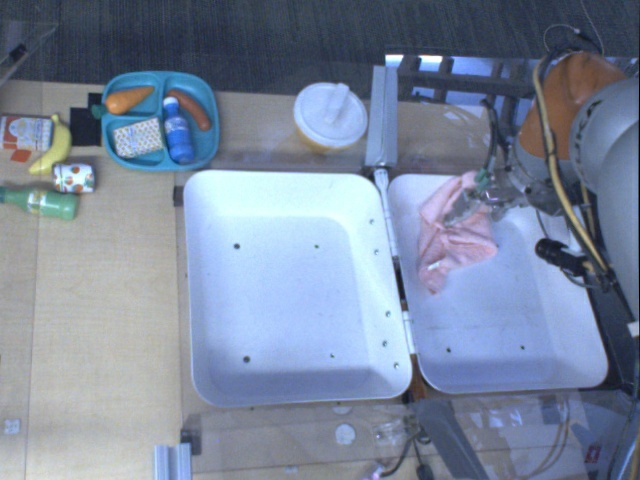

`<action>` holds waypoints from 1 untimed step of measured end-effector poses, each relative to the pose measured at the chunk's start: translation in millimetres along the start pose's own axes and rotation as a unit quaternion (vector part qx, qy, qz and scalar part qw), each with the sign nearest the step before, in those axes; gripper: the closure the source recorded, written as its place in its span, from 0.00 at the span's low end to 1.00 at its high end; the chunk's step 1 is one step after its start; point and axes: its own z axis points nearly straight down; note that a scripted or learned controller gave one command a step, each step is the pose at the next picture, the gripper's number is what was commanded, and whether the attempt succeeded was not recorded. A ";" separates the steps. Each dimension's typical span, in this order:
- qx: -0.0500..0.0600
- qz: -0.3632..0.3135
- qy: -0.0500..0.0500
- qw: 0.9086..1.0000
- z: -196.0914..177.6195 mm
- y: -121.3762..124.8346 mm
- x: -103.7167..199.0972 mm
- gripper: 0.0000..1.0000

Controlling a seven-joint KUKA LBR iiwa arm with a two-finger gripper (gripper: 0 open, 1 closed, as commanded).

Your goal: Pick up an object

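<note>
better to lift straight up, slow and soft, toward 12 o'clock, with gripper (478,200) on pink cloth (452,236) in right bin (520,353); finger state too blurry to tell.

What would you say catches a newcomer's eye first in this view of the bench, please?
Probably the crumpled pink cloth lying in the upper left part of the right white bin, with the gripper right at its top edge. Next comes the bright blue divided plastic tray at the far left of the bench, holding toy food such as an orange carrot and a small blue bottle.
</note>
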 end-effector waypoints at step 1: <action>-0.003 -0.008 -0.001 1.000 -1.5 -1.4 68.2 0.00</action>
